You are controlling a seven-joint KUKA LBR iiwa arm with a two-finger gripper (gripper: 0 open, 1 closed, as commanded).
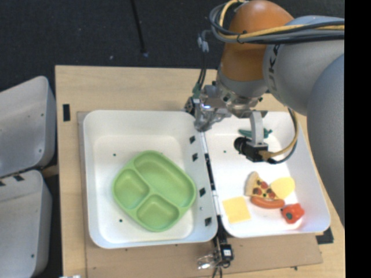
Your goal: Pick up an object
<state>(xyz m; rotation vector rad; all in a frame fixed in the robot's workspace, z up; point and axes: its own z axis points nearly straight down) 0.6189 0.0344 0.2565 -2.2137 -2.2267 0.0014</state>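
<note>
My gripper [203, 119] hangs under the orange-banded wrist, over the back end of the wall between the two bins; I see nothing held in it. In the right bin [307, 172] a toy pizza slice [259, 186] rests near the front, with a red sausage-shaped piece [267, 202] against its front edge. A yellow rounded piece [284, 185] touches the slice on the right. A flat yellow square [236, 209] lies at the front left, and a small red vegetable [293, 213] sits at the front right. A teal object [264, 133] peeks out behind the arm's fittings.
In the left bin [95, 155] lies a green three-compartment plate [153, 190], towards its front right. The arm's grey body covers the back right of the right bin. Wooden bench [69, 86] surrounds both bins.
</note>
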